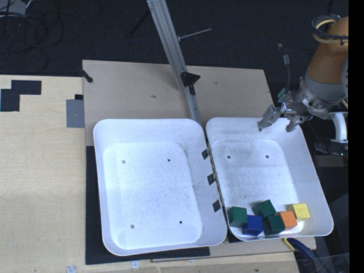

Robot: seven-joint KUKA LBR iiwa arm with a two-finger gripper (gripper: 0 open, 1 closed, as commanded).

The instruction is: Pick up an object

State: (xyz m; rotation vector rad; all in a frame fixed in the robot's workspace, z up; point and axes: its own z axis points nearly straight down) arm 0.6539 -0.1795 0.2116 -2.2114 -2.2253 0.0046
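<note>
Right bin's (250, 152) floor lies open; blocks (267, 216) crowd its near corner.

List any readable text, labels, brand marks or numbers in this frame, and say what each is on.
None can be read. The blocks, both white bins, the bench, the metal rail and the arm carry no legible words, numbers or signs at this resolution.

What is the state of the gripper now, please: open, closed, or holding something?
Gripper: open, holding nothing, above the far edge of the right bin. The blocks lie at that bin's near end.
</note>
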